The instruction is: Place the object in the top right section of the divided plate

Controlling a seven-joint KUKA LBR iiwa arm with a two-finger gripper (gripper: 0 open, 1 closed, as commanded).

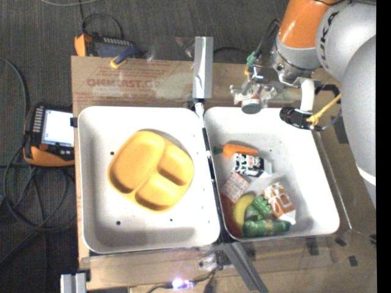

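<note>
The camera view looks down at a slant on two shallow white bins set side by side on the tabletop (140, 78), which is covered behind the bins by a flattened cardboard sheet. The left bin (91, 212) carries a yellow divided plate (152, 170), lying at an angle with its three sections facing up and nothing in them. The right bin (305, 182) holds a loose cluster of things near its middle and front. An orange carrot (240, 150) lies nearest the back, just above a small black-and-white carton (248, 163). In front of these sit a red-and-white packet (234, 187), a yellow banana (243, 207), a green vegetable (264, 226) and an orange-and-white packet (280, 201), packed close and touching one another.

The grey arm (354, 47) with its orange band (303, 17) reaches in from the right, and the gripper (251, 98) hangs over the back rim of the right bin, well apart from the plate and apart from the cluster. From this angle it is not possible to tell how the gripper is set, and nothing is seen held in it. A black cable loop (299, 116) with a yellow stick hangs beside the wrist. On the floor to the left lies an orange-cased handheld screen (50, 133).
</note>
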